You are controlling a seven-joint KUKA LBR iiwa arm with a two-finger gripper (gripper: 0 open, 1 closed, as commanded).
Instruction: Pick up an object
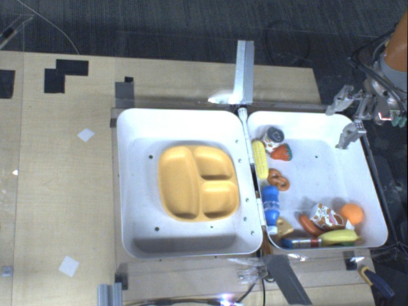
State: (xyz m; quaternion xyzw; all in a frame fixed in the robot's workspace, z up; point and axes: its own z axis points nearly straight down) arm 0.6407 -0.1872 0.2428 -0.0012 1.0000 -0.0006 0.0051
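left bin [127,171]: it holds one thing, a yellow divided plate [197,182], lying flat near the bin's middle, its one long compartment toward the left edge and two smaller ones toward the right.
divider: the two bins touch along a shared rim, and a metal post [245,72] stands at its far end.
right bin [331,177]: my objects sit along its left and near edges.
left edge of right bin: a corn cob [259,160] lies along the rim, with a small grey round piece [275,134] and a strawberry [281,151] just beside its far end; nearer, a pretzel [278,180], then a blue bottle [271,204] lying lengthwise.
near edge of right bin: a red and white packet [327,217], an orange ball [352,214] touching it on the right, and a banana [339,236] along the rim below them.
my gripper [354,116]: above the right bin's far right corner, well apart from every object, nothing between my fingers; whether they are spread or closed i cannot tell.
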